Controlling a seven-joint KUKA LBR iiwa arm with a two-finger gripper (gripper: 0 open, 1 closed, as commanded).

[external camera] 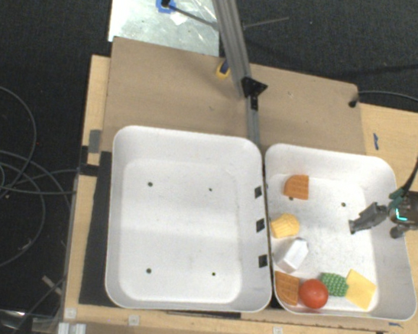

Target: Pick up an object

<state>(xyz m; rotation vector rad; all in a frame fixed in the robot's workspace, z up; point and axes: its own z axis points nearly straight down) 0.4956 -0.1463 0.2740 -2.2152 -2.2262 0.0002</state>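
Two bins are sitting edge to edge; gripper (367,221) is hovering inside right bin (391,188) rim, grip state unclear.

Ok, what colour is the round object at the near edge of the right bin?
Red; the round object shows clearly in the camera view.

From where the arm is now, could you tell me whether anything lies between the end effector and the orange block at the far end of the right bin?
Nothing visible does. Bare bin floor separates the end effector from the orange block.
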